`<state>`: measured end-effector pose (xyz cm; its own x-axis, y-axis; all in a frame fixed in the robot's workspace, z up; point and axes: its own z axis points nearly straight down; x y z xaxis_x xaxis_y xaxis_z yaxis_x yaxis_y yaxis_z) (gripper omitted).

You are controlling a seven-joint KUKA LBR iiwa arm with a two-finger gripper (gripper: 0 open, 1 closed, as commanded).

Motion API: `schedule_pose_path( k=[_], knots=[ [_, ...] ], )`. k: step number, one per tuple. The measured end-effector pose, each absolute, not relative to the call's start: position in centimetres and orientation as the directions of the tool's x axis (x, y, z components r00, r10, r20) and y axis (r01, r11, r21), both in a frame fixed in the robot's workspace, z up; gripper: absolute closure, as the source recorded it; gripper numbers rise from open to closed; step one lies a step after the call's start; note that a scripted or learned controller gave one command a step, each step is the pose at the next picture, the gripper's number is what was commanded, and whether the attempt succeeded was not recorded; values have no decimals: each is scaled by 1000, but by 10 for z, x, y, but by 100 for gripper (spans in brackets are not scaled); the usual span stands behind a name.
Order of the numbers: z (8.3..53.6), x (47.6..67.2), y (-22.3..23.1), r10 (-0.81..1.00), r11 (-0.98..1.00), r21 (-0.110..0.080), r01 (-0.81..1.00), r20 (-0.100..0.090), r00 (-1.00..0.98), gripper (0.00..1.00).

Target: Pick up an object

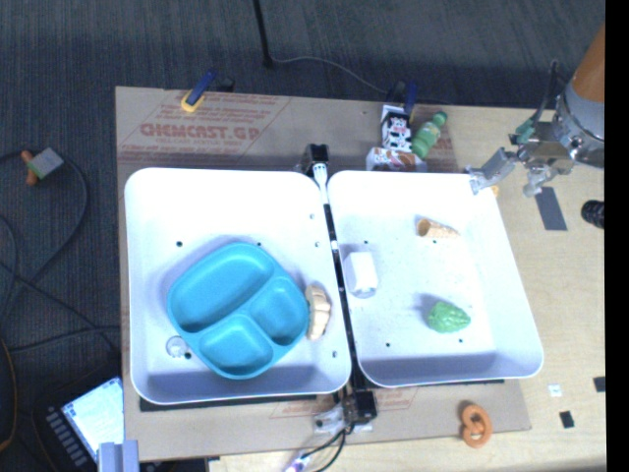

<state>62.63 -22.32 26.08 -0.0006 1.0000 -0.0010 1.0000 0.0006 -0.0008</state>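
Clearly the approach step: the gripper (pixel 511 165) hangs open and empty beside the right bin's (pixel 511 264) far corner. Next, I judge, it must descend over the green object (pixel 448 317) and close.

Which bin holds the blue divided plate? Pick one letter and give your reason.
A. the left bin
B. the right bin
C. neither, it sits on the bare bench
A: the blue divided plate lies inside the left bin, while the right bin holds the green object and a small white object.
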Motion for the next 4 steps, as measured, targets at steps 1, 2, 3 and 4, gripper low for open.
schedule_pose_path(
  k=[1, 2, 3, 4],
  knots=[
    [104, 637, -205, 1000, 1, -5, 1000, 1, -1, 0],
    [89, 581, -160, 1000, 0, 5, 1000, -3, 0, 0],
    [88, 494, -144, 1000, -2, 9, 1000, -4, 2, 0],
    [98, 494, -145, 1000, -2, 12, 1000, -6, 2, 100]
  ],
)
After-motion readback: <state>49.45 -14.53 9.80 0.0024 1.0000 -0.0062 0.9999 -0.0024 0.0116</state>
